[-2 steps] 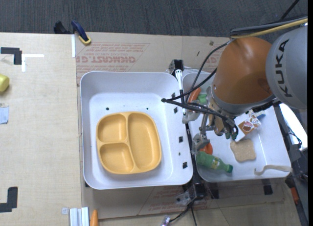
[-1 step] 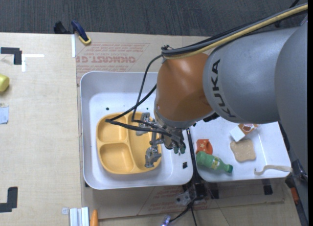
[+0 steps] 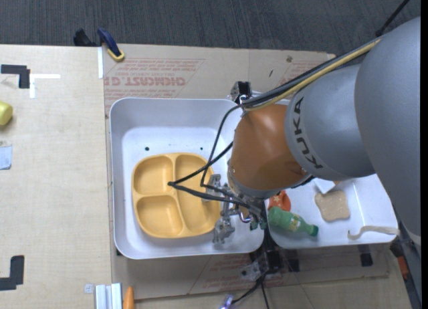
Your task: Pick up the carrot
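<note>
Hovering over the left bin (image 3: pixel 127 167) beside the yellow divided plate (image 3: pixel 170 194), the gripper (image 3: pixel 224 229) has a finger state that cannot be determined; the carrot (image 3: pixel 281 201) lies in the right bin (image 3: pixel 374 197).

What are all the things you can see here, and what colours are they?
white bins: two, white, side by side on the bench; the arm covers much of the right one
divided plate: one, yellow, three compartments, in the left bin
bottle: one, green, lying in the right bin
carrot: one, orange, partly hidden by the arm, in the right bin just above the bottle
toast slice: one, tan, in the right bin
yellow object: one, at the left edge of the bench, too cut off to name
clamp: one, blue and yellow, at the bench's far edge
arm: one, grey with orange band
gripper: one, metal, over the left bin's near right corner
</note>
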You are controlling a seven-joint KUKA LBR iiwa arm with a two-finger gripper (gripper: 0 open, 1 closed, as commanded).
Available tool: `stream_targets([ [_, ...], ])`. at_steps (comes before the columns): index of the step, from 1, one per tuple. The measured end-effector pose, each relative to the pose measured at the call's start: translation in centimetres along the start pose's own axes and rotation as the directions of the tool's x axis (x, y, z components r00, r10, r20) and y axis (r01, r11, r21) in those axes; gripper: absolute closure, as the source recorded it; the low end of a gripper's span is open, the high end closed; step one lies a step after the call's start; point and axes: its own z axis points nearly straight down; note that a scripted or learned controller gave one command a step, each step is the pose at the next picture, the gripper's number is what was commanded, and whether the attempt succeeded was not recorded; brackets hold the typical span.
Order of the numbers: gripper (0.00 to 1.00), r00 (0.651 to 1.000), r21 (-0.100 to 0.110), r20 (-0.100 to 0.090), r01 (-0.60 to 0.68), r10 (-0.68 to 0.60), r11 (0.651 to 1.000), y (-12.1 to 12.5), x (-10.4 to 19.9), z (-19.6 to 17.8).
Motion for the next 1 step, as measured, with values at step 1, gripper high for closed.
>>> stream_targets([
  [1, 1.00, 1.000, 0.000, -0.013, 0.003, -0.003, 1.000, 0.04, 0.31, -0.73],
])
